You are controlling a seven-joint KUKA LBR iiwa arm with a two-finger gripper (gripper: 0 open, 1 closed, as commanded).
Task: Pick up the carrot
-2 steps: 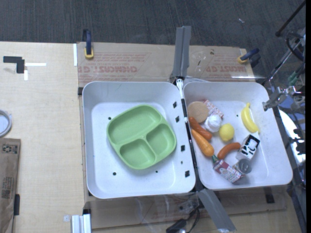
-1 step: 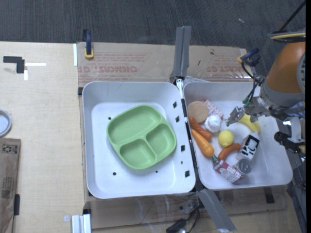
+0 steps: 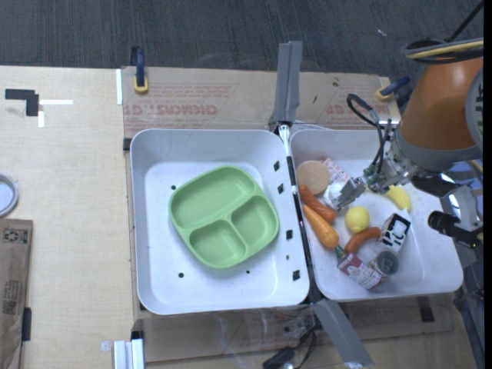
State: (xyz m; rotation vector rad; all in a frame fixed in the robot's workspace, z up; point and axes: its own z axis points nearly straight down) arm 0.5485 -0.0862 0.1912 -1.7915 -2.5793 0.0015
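From my remote seat I see the long orange carrot (image 3: 320,226) lying at the right white bin's (image 3: 430,283) left wall, beside a round yellow lemon (image 3: 357,219), while the grey two-finger gripper (image 3: 350,192) hovers just above it, nothing visibly in it, its opening too cluttered to judge.

Colours in the camera view. Left bin (image 3: 146,206): white, holding a pale green divided plate (image 3: 223,216). Right bin (image 3: 430,279): white, holding orange carrots (image 3: 320,227), a smaller orange-red piece (image 3: 361,239), a yellow lemon (image 3: 357,219), a yellow banana-like piece (image 3: 398,197), a tan round bread-like item (image 3: 314,176), a black-and-white carton (image 3: 394,231) and a red-and-white packet (image 3: 360,270). Arm (image 3: 440,106): orange band above grey. Worktop (image 3: 61,206): light wood grain, with brown cardboard (image 3: 204,98) printed in red lettering at the far edge.
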